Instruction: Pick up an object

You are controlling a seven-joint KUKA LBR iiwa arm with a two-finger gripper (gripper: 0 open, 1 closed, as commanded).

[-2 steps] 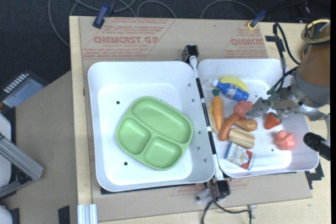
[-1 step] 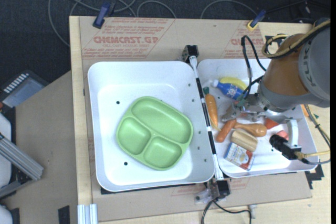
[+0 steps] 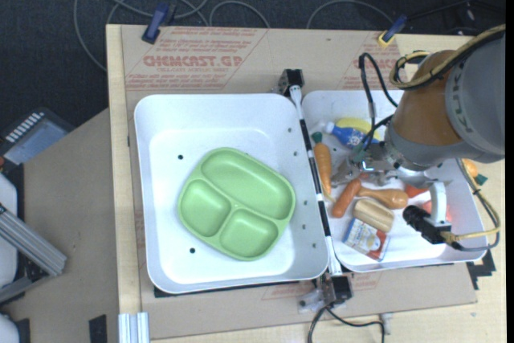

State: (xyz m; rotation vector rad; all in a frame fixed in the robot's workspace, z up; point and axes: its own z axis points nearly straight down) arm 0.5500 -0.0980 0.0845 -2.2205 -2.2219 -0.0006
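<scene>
Two white bins lie side by side under me, and my gripper (image 3: 371, 165) hangs low over the right bin (image 3: 418, 253), near its middle. I cannot tell how my gripper stands, since my own wrist and the orange band (image 3: 422, 116) cover it from above. The clutter crowds in close on me. Just to the left of my gripper a carrot (image 3: 322, 166) lies along the rim shared by the two bins, its long axis running with that rim, one end toward the far wall and the other toward the near one. A second orange piece (image 3: 347, 197) sits just below and left of me, tilted, its lower end pointing at the shared rim. Right below me a hot dog bun (image 3: 376, 213) lies crosswise, and beyond it, toward the near wall, a small packet (image 3: 365, 237) lies flat. Up and slightly left of me is a yellow and blue object (image 3: 352, 131); its shape is hard to make out. Open room lies well to my left: the left bin (image 3: 161, 124) carries a green divided plate (image 3: 235, 203), with bare white floor all round it. My arm hides the right bin's far right side.
</scene>
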